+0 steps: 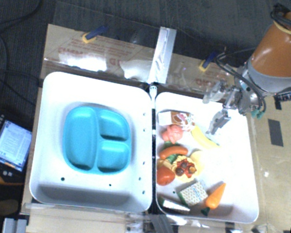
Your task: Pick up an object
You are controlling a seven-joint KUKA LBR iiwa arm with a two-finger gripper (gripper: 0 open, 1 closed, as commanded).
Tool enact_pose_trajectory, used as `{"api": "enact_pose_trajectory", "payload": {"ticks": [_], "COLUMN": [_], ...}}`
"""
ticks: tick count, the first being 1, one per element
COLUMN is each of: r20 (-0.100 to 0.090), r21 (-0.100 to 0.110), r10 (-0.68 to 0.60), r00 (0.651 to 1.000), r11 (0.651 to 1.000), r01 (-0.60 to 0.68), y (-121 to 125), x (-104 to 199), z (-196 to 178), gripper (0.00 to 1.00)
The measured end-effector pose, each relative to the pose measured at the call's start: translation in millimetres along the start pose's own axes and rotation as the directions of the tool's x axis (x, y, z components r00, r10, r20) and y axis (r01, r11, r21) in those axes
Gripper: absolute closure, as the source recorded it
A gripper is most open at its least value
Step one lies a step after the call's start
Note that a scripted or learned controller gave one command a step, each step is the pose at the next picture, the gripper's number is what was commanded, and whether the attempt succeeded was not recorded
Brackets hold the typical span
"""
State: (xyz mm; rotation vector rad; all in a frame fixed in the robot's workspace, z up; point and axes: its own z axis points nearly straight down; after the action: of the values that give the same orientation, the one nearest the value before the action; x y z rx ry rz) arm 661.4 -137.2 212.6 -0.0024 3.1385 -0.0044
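Note:
My gripper (218, 124) hangs over the upper part of the right bin (249, 159), just above and right of a yellow banana (204, 138). Nothing shows between its fingers. Below it lies a heap of toy food: a pink piece (174, 133), a hot dog (174, 151), a red tomato (165, 175), a pizza slice (186, 166), a carrot (215, 194), a blue-green sponge block (194, 193) and a small printed packet (181, 118).
The left bin (49, 124) holds a turquoise divided tray (97, 138). A black-and-white marker (175, 205) lies at the right bin's front edge. Clear plastic sheeting (117, 58) lies behind the bins. Handheld devices (1, 143) sit at the far left.

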Motion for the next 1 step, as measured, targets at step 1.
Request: {"api": "enact_pose_trajectory", "payload": {"ticks": [1], "r20": [-0.009], "r21": [-0.001], "r10": [0.216], "r00": [0.976], "r11": [0.976], "r01": [-0.216], "y": [7.9], "x": [-5.5], "z": [106.9], "gripper": [0.00]}}
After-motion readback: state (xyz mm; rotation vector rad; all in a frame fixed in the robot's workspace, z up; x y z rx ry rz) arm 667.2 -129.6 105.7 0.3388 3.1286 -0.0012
